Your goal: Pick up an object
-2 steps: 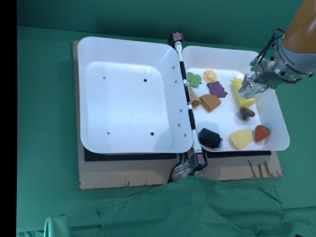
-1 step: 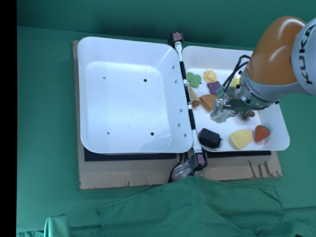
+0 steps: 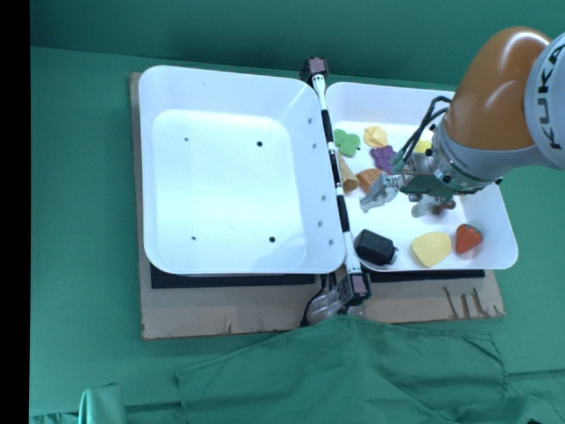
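A robotics lab bench, by every sign: two shallow white bins (image 3: 234,170) side by side at frame centre on cardboard (image 3: 221,312), green cloth (image 3: 79,193) draped all around, an industrial grey-and-orange arm (image 3: 499,95) reaching in at upper right.

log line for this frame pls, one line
arm: over right bin | gripper: low beside orange piece | grasp: none seen | black object, yellow piece, strawberry: near front
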